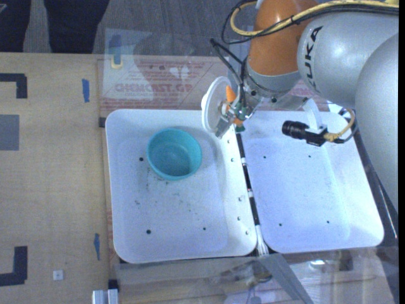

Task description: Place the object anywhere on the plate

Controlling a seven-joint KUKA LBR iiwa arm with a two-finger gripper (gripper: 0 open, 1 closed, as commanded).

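Gripper (229, 114) fingers clasp a thin round white plate (213, 102), near the teal bowl (174, 153)

Bowl (174, 153) in left bin (126, 233), plate (211, 106) tilted at its far-right corner

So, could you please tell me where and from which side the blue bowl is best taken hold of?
Probably by its rim, coming straight down from above. The blue bowl stands upright, mouth up, in the left bin, so its thin wall offers an edge to pinch. Its round outside is likely too wide.
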